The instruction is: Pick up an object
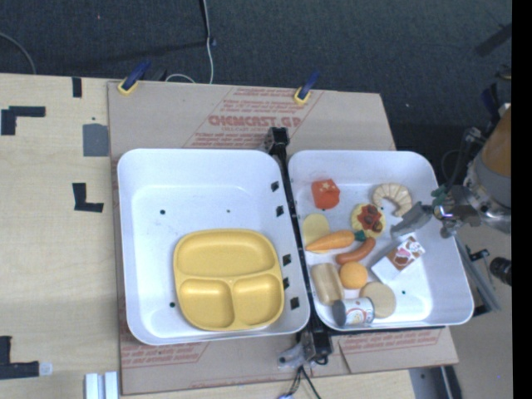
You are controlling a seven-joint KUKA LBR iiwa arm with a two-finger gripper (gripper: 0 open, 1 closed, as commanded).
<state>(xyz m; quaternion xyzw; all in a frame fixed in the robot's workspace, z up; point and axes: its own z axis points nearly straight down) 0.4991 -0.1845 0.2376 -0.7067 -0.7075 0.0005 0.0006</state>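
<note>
The right bin [416,166] holds several toy foods: a red pepper [326,194], a croissant [392,195], a yellow and red piece [367,219], a carrot [331,241], an orange ball [353,275], a bread roll [327,283], a can [353,312], a round biscuit [378,298] and a small white carton [397,256]. My gripper [412,219] hangs over the bin's right side, just above the carton and right of the yellow and red piece. Nothing is seen lifted with it.
The left bin [166,173] holds a yellow divided plate [229,277]. A black divider [287,214] runs between the bins. Both bins rest on a cardboard sheet [241,119] clipped at its far edge. The arm's wrist [490,198] sits past the right bin's rim.
</note>
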